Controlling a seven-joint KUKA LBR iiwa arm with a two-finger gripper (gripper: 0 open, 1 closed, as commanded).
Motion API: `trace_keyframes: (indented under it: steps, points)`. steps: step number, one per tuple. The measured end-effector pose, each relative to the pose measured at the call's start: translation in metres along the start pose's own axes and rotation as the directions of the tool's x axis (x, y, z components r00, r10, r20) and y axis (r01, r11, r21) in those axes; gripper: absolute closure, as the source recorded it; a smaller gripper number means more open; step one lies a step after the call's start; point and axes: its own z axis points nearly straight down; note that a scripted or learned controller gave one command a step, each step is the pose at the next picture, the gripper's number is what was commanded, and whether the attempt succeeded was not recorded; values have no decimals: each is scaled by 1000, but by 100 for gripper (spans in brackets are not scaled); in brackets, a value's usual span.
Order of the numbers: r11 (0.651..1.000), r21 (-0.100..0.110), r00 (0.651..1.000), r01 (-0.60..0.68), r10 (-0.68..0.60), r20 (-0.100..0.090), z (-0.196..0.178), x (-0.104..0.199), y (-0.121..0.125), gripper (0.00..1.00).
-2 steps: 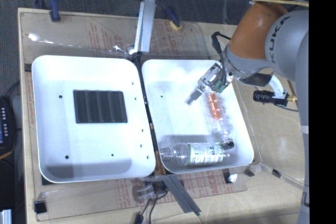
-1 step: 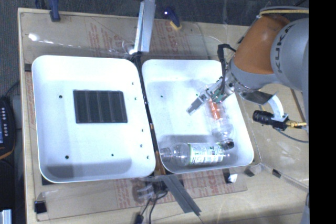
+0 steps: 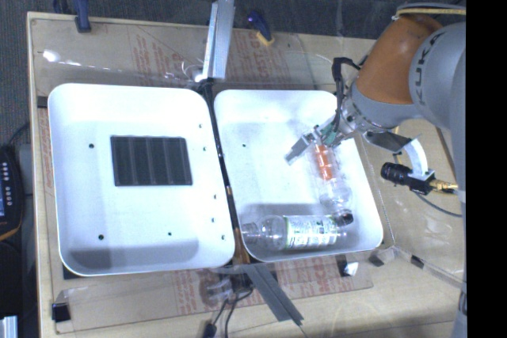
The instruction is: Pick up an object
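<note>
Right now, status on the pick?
Gripper low in right bin, over orange-labelled clear bottle. No grasp visible. Second clear bottle lies along near wall. Dark ridged tray in left bin.

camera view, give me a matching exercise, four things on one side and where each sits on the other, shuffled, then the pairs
Things:
1. dark ribbed panel
2. bottle with orange label
3. clear bottle lying on its side
4. blue clamp

Places:
A. along the near wall of the right bin
B. on the bench's far left edge
C. middle of the left bin
D. right bin, just below the gripper

Pairs: 1-C, 2-D, 3-A, 4-B
</note>
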Motion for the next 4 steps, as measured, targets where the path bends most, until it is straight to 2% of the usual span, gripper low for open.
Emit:
trace_keyframes:
  steps: [2, 3, 4]
  points:
    - [999, -3, 999, 54, -54, 3, 8, -4, 12, 0]
    - [999, -3, 999, 41, -41, 4, 7, -5, 13, 0]
    - [999, 3, 999, 35, -35, -3, 9, 0, 4, 0]
